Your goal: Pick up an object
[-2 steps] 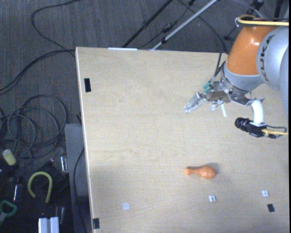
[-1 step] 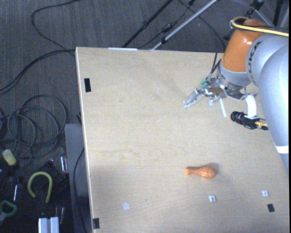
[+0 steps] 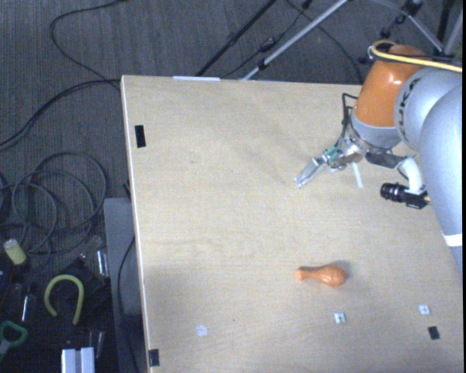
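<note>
Wide bare worktop (image 3: pixel 217 208) is seen around the orange pear-shaped object (image 3: pixel 323 275), laid left-right, neck pointing left; the gripper (image 3: pixel 330 169) is spread, nothing pinched.

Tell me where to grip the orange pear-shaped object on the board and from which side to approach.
Grip the orange object across its round bulb at the right end, coming from above. It lies flat with its thin neck pointing left; the bulb probably gives the fingers more to close on. The gripper is apart from it.
</note>
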Robot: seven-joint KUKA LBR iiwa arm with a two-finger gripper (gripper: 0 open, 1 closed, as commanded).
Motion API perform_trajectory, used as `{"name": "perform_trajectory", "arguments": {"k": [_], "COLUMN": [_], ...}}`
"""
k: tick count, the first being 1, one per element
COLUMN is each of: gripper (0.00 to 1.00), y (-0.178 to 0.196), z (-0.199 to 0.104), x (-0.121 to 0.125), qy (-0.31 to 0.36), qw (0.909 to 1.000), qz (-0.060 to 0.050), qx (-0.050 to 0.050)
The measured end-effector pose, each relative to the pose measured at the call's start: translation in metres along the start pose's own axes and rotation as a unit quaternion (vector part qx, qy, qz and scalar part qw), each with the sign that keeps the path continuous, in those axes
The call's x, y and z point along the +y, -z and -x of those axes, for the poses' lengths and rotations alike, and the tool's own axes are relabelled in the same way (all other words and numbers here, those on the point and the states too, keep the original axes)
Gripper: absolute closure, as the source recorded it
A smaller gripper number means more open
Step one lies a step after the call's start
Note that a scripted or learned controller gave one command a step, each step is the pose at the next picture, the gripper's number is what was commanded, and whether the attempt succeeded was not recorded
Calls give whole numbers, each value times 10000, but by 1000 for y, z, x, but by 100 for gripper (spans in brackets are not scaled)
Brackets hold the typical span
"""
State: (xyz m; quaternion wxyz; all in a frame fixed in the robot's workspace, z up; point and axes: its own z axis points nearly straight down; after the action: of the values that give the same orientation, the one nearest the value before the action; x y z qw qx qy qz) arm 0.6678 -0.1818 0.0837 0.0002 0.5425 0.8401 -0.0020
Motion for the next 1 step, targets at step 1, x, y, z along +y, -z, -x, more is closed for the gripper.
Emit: {"name": "perform_trajectory", "arguments": {"k": [1], "gripper": [0], "y": [17], "z": [17], "x": [-7], "qy": [1195], "qw": [9928], "qz": [14], "qx": [-13]}}
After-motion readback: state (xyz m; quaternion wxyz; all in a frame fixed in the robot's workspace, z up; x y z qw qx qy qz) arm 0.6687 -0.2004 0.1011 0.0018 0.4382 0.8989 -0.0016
